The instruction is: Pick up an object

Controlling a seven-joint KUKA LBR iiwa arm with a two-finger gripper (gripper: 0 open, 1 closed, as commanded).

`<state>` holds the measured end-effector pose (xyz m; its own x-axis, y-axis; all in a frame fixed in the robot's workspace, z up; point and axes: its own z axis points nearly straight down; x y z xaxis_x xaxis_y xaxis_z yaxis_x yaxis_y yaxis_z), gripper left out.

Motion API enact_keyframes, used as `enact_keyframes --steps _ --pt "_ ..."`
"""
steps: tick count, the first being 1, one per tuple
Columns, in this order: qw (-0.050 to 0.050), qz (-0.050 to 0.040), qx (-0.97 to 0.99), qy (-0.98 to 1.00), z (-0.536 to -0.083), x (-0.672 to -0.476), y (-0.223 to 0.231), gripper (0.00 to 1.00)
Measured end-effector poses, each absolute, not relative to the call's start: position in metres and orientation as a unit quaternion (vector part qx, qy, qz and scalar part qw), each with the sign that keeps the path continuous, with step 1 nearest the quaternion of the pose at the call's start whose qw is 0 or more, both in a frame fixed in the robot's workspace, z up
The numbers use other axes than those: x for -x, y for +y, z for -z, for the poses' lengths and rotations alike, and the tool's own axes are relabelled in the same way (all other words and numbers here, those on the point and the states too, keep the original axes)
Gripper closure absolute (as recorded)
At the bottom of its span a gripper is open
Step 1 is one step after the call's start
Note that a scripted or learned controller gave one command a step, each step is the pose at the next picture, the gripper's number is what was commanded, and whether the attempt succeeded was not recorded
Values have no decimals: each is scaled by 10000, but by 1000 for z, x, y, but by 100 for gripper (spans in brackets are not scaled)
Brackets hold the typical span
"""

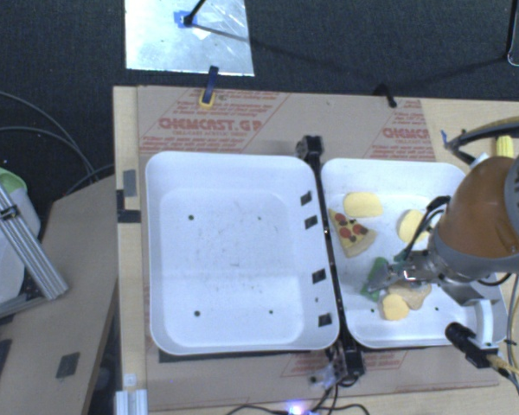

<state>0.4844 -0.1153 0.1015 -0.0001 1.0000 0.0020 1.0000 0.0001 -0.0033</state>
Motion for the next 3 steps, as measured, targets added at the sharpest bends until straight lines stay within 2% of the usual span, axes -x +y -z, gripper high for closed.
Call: enact_keyframes --steps 1,2,3 --pt "-24 9 7059 -7083 -121 -519 -134 0" --pt "-4 16 7038 -7104 -83 -559 -82 0" --pt "-51 30 7052 -7090 -112 -631 -111 0"
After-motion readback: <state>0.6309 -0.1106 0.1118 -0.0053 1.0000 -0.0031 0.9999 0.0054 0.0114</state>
